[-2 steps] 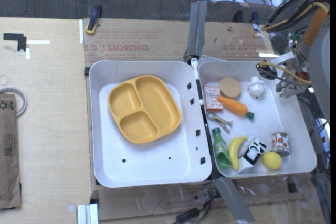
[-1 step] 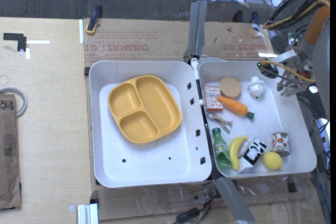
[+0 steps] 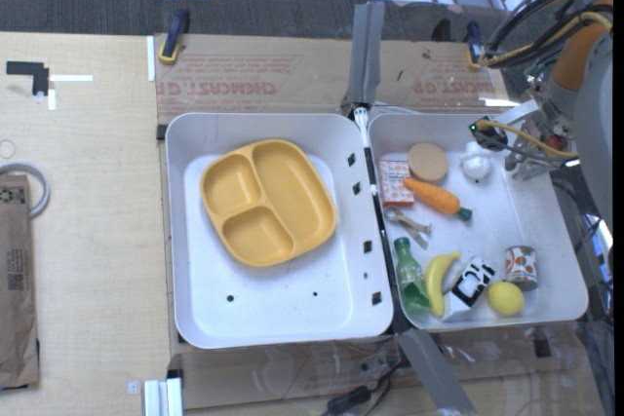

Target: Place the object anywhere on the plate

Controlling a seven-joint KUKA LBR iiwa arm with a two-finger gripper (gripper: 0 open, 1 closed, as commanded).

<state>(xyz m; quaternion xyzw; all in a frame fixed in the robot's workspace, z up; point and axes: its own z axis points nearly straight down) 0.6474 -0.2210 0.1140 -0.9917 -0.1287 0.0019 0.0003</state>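
A yellow plate [image 3: 268, 201] with three compartments lies in the left bin [image 3: 195, 307], with nothing on it. The right bin [image 3: 556, 229] holds several toy foods: an orange carrot [image 3: 433, 196], a tan round disc [image 3: 427, 162], a small white lumpy piece [image 3: 475, 167], a red-and-white packet [image 3: 394, 182], a green bottle [image 3: 408, 260], a banana [image 3: 438, 280], a black-and-white carton [image 3: 472, 282], a lemon [image 3: 505, 298] and a small can [image 3: 521, 265]. My gripper [image 3: 507, 147] hangs over the right bin's far right corner, just right of the white piece.
The grey and orange arm [image 3: 585, 73] with its black cables fills the upper right. A metal divider [image 3: 367, 63] runs between the bins. A brown bag [image 3: 18, 278] lies on the wooden bench at far left.
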